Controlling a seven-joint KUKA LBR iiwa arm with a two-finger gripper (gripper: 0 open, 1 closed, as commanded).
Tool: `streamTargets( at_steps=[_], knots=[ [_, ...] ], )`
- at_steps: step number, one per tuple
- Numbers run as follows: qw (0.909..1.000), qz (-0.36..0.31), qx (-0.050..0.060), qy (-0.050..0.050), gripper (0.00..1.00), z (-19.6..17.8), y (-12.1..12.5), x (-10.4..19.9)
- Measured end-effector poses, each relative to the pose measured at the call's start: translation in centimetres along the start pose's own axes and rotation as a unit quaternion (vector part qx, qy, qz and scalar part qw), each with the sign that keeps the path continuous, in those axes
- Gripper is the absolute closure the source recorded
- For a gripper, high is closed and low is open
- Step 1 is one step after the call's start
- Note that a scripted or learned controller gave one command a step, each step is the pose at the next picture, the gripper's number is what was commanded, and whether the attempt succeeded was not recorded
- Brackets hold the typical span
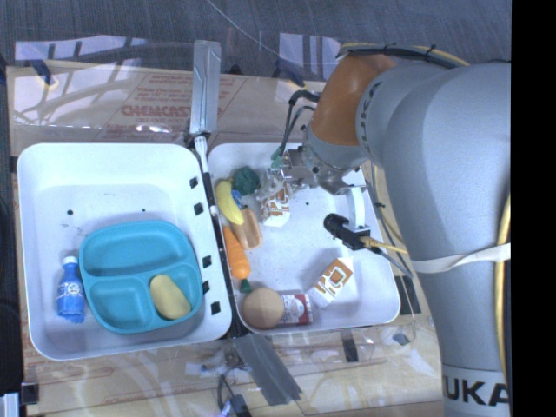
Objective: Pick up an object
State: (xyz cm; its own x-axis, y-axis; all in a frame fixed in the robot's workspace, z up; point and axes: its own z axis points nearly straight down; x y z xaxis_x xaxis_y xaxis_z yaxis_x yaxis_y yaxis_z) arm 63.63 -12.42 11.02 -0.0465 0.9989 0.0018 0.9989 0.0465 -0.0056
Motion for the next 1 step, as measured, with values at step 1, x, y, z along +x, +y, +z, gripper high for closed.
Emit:
streamTargets(
  at_steps=[1],
  knots=[
    [0.9978, -0.066, -0.006, -0.001, 1.0, -8.54, -0.09, 4.69]
  ],
)
